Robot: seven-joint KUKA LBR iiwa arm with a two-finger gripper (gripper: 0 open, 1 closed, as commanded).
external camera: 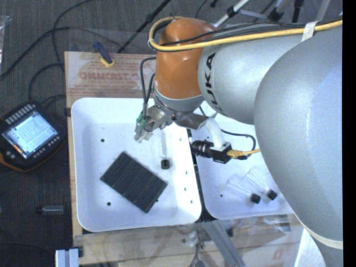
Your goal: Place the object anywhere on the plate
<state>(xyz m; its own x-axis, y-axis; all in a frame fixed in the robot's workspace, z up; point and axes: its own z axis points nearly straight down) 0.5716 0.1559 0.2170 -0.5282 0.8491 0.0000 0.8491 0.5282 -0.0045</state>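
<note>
The plate (133, 181) is a dark, ribbed square lying flat in the left bin (92, 149), turned at an angle. A clear tube with a black cap (164, 156) lies on the bin floor just above and to the right of the plate, apart from it. My gripper (142, 130) hangs below the orange wrist band over the upper middle of the left bin. It is a little left of and above the tube and above the plate's far corner.
Two more clear tubes with black caps (251, 189) lie in the right bin (222, 204). A black connector with a yellow cable (214, 151) hangs over the divide between the bins. The arm's big grey body covers the right side. A pendant (29, 133) sits left of the bench.
</note>
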